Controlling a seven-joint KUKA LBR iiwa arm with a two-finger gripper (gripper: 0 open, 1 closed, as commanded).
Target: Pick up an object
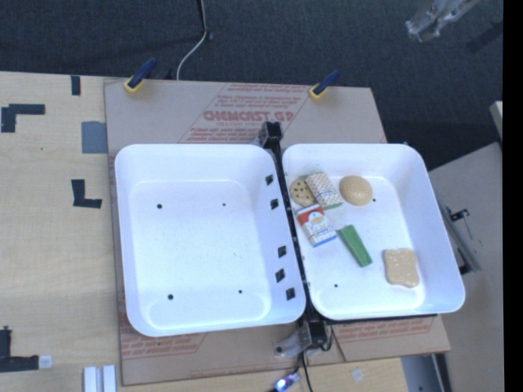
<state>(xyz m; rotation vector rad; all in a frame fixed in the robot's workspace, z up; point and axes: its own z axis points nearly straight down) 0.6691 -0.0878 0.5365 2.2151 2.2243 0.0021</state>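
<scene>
Gripper (440, 11): far right, high above the dark floor, well apart from both bins; blurred, so cannot tell its state; nothing seen in it.
Right bin (433, 219): holds all the objects.
Cookie (300, 191): far-left part of right bin, just beside the dividing rim.
Checkered packet (324, 189): touching cookie's right side.
Round bun (355, 189): right of packet, near it.
Red-and-blue box (317, 224): nearer than packet, just below it.
Green bar (355, 245): right of box, tilted.
Tan slice (401, 267): near right corner, apart from the rest.
Left bin (131, 243): beside right bin, rims touching.
</scene>
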